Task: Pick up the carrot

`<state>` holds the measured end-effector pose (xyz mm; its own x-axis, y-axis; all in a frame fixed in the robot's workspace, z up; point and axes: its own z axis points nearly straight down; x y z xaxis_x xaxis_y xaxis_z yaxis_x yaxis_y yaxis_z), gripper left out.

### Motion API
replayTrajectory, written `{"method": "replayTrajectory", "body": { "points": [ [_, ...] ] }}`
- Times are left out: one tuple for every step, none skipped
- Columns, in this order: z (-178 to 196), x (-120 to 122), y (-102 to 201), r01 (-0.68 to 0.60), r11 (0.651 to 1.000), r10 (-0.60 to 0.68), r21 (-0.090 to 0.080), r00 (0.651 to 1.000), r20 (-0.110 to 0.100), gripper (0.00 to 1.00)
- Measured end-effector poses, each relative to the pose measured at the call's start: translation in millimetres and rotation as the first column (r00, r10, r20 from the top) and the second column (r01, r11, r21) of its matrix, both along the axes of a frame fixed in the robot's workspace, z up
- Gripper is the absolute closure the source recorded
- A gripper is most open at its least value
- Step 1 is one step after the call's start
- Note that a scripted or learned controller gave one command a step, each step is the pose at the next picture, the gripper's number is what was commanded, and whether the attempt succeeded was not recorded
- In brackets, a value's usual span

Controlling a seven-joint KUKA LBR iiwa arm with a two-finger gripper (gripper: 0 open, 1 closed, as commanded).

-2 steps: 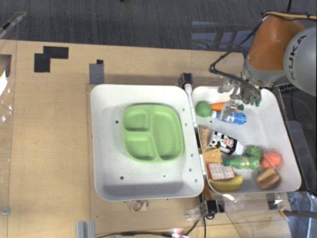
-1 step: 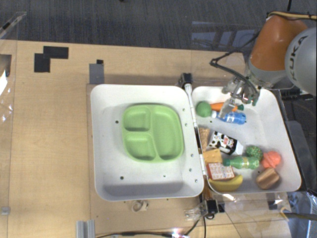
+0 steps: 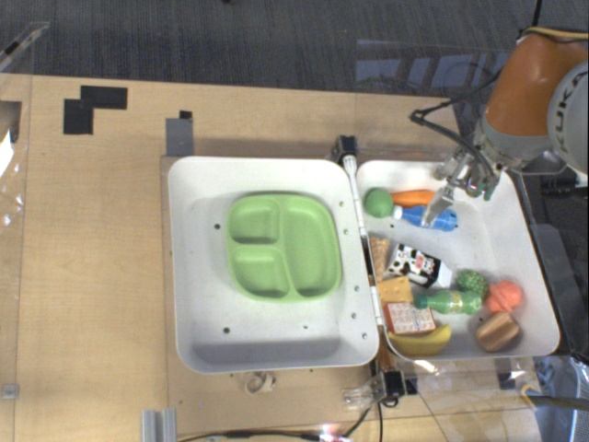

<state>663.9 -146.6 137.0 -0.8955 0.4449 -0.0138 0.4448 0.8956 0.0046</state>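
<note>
The orange carrot lies near the back of the right bin, between a green ball and my gripper. Just in front of the carrot rests a blue item. My gripper hangs over the bin at the carrot's right end, its fingers pointing down and to the left above the blue item. Nothing shows between its fingers.
The left bin holds a green divided plate. Crowded in the right bin's front half are a black-and-white packet, a green bottle, a cheese wedge, a banana, a pink ball and a brown piece.
</note>
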Motion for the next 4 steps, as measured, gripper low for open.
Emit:
{"method": "replayTrajectory", "body": {
  "points": [
    [68, -1, -5, 0.142, 0.99, -0.142, 0.001, 0.99, 0.004, 0.0],
    [-49, -9, 23, 0.342, 0.94, -0.342, 0.004, 0.94, -0.005, 0.0],
    [42, -3, 45, 0.605, 0.796, -0.605, 0.009, 0.796, -0.002, 0.0],
    [-50, 5, 39, 0.63, 0.776, -0.63, -0.002, 0.776, -0.014, 0.0]
  ]
}}
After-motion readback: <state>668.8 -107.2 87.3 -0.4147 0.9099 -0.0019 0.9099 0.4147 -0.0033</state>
